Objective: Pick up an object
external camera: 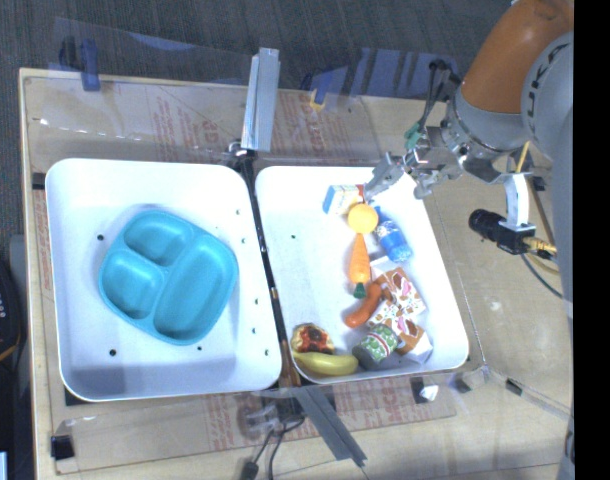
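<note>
A: Start with the camera view. What sits on the bench [505, 308]?

B: Two shallow white bins side by side. The left bin [75, 268] carries a blue divided tray [168, 275] with three compartments, lying roughly in the middle of it. The right bin [295, 268] carries the small things, all gathered along its right half.

A: Which things?

B: Near the far end, a small white and blue carton [339, 199], with a yellow ball [361, 216] just beside it. A blue bottle [392, 241] lies to the right of the ball. Below the ball an orange carrot [358, 260] points down the bin, and a red-orange sausage [360, 310] lies near its lower tip. A patterned packet [402, 303] rests against the right wall. At the near end are a green can [377, 345], a yellow banana [328, 364] along the near rim, and a dark red fruit [309, 339] touching the banana.

A: And the arm?

B: It reaches in from the right, orange band uppermost. The jaws [385, 175] hang over the far right corner of the right bin, just above the carton and the ball.

A: Wide or narrow? Holding anything?

B: I cannot tell how the jaws stand; they are too small and cluttered. Nothing visible sits between them, and every object lies in the bin.
</note>
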`<state>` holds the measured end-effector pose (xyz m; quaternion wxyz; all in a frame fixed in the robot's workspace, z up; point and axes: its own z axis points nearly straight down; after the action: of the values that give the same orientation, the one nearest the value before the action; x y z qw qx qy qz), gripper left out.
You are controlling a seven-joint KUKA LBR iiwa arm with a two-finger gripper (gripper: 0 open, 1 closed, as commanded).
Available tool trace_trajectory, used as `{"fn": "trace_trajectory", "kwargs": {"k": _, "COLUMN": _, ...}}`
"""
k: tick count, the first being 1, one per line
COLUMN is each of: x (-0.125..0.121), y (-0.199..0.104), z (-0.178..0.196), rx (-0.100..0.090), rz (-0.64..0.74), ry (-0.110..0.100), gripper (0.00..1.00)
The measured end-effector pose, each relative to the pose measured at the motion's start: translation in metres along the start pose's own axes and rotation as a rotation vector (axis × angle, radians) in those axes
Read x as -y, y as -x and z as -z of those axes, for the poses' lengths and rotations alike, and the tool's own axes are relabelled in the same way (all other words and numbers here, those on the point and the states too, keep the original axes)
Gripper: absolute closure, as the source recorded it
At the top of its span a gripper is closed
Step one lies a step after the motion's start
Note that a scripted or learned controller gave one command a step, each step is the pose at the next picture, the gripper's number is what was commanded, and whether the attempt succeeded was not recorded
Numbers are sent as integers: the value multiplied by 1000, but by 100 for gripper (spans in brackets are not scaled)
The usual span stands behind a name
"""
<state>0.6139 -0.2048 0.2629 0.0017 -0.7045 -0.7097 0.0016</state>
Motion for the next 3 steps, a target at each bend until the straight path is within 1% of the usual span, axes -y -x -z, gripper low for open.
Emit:
{"fn": "trace_trajectory", "kwargs": {"k": 1, "x": 48, "y": -15, "z": -127, "rx": 0, "rz": 3, "ry": 0, "gripper": 0}}
{"fn": "trace_trajectory", "kwargs": {"k": 2, "x": 47, "y": -14, "z": -117, "rx": 0, "rz": 5, "ry": 0, "gripper": 100}}
{"fn": "trace_trajectory", "kwargs": {"k": 3, "x": 47, "y": -14, "z": -117, "rx": 1, "rz": 6, "ry": 0, "gripper": 0}}
